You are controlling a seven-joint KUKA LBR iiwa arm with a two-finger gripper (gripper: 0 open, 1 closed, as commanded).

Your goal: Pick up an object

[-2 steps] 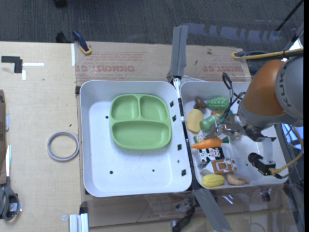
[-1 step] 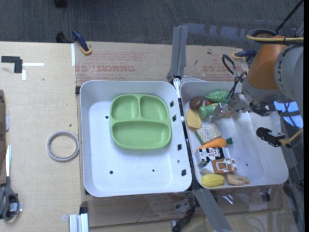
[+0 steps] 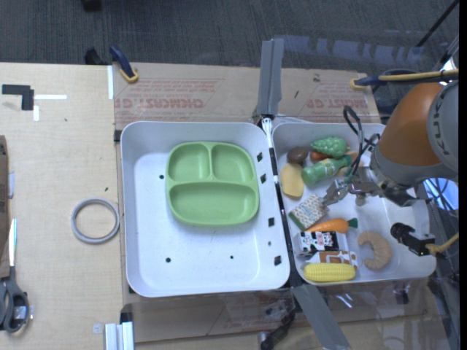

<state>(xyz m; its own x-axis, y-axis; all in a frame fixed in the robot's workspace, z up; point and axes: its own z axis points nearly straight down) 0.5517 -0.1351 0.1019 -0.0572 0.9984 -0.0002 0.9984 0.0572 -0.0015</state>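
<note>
The arm is extended from the right over the right bin (image 3: 408, 267), with the gripper (image 3: 340, 192) positioned just above a patterned packet (image 3: 308, 211). The finger spread cannot be determined. Beside the packet are located a carrot (image 3: 330, 225), a corn cob (image 3: 329, 271) and a croissant (image 3: 376, 249). A green divided plate (image 3: 213, 183) is seated in the left bin (image 3: 146, 261).

A: Where is access open?
B: In the left bin (image 3: 139, 217), around the green divided plate (image 3: 212, 181); bare floor lies in front of it.
A: Obstructions?
B: The right bin (image 3: 423, 267) is crowded: carrot (image 3: 328, 225), corn (image 3: 329, 271), croissant (image 3: 377, 249) and green bottle (image 3: 325, 169) lie close together.
</note>
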